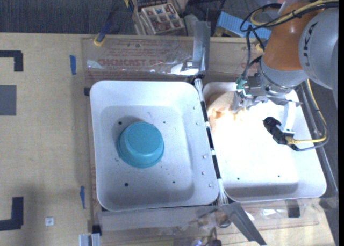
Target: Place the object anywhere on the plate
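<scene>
Object is a pale peach lump in the right bin's far-left corner, by the divider; glare washes it out, so shape is unclear; my guess is light and soft, maybe squashy, so take it across the middle, gently; gripper hangs just beside its right edge; open or closed, can't tell; teal plate sits mid left bin, with bare floor all around; bin floors look smooth and likely slippery; the corner walls crowd the approach.
</scene>
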You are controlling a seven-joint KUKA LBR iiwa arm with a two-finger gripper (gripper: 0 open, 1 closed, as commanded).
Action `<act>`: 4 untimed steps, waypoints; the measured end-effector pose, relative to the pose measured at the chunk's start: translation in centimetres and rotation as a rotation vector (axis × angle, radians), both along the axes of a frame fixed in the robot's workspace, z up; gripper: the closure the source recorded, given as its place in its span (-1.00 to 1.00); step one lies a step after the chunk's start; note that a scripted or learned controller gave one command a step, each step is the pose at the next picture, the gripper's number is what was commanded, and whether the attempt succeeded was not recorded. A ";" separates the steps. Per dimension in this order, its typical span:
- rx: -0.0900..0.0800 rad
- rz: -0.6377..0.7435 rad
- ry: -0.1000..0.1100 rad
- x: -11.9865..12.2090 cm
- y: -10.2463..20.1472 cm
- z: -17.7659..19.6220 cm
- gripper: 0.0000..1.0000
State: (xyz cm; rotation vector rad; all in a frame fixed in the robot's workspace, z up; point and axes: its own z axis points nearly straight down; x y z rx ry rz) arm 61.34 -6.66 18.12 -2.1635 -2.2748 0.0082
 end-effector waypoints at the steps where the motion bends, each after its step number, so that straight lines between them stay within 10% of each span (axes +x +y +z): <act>1: 0.001 0.002 -0.003 0.2 0.0 4.0 1.00; 4: 0.008 1.200 -0.001 -3.2 14.9 4.6 1.00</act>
